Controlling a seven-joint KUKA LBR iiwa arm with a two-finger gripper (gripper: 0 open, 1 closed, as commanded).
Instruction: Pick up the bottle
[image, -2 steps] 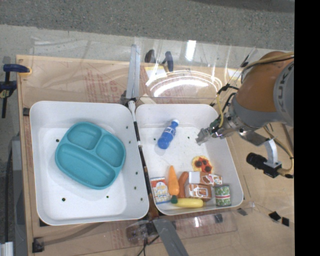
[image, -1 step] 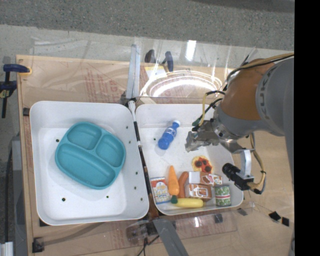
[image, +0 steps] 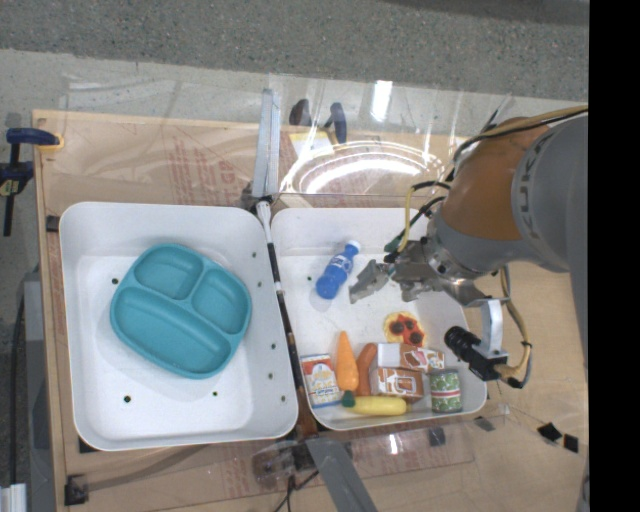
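Bins (image: 80, 330): smooth white plastic, slightly glossy. Tray (image: 180, 310): matt teal plastic. Bottle (image: 336, 272): glossy blue plastic, white cap. Bench (image: 150, 165): bare wood. Arm (image: 540, 190): matt grey casing.

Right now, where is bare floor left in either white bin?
Left bin: a bare margin all around the teal divided plate. Right bin: bare strip behind the blue plastic bottle; its front end is packed with toy food.

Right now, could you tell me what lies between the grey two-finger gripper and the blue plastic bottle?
Nothing: in the camera view, only bare white bin floor separates gripper from bottle.
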